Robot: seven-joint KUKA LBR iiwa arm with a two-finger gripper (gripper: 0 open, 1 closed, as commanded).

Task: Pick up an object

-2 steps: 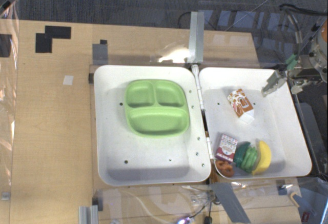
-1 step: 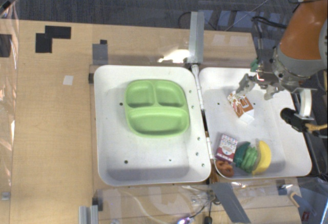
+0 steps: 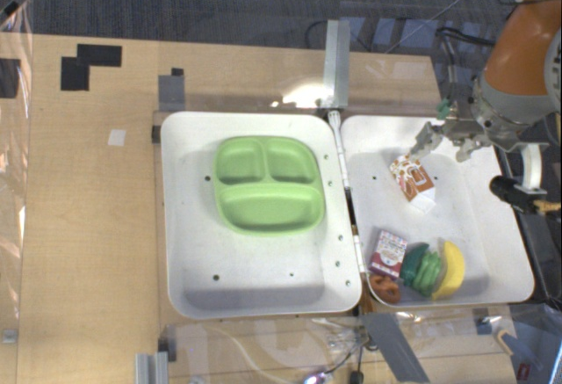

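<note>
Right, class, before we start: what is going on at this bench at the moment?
A robot arm reaches in from the right, and its gripper hovers over the right bin, above a small orange-and-white carton. Its fingers are spread and hold nothing. Near that bin's front edge lie a banana, a green toy and a small red packet. The left bin holds a green divided plate.

Bright even overhead light, soft shadows, glare on bench, slightly soft focus
</note>
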